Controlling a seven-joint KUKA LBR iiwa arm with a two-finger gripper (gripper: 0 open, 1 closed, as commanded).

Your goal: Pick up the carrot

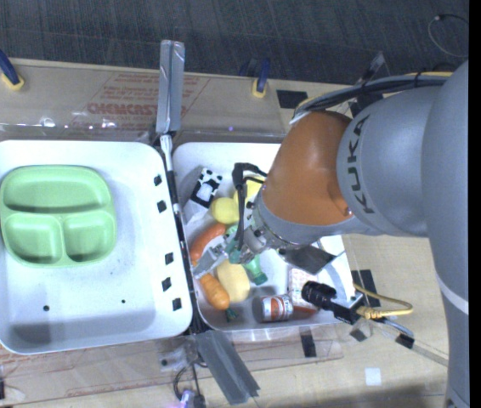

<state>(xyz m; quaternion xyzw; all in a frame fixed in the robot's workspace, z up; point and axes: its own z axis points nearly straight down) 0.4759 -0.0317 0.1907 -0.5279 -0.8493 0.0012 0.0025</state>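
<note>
The tray (56, 213) lies in the left bin (2, 313); the carrot (215, 291) in the right bin (249, 328).

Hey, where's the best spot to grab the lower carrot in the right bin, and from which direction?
Probably mid-body on the carrot, coming from above. It lies flat, slanted near the right bin front-left corner, a yellow fruit against its right side, so close across its width.

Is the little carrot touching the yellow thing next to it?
Touching. The camera view shows the carrot lying right against the yellow thing, with no gap between them.
</note>
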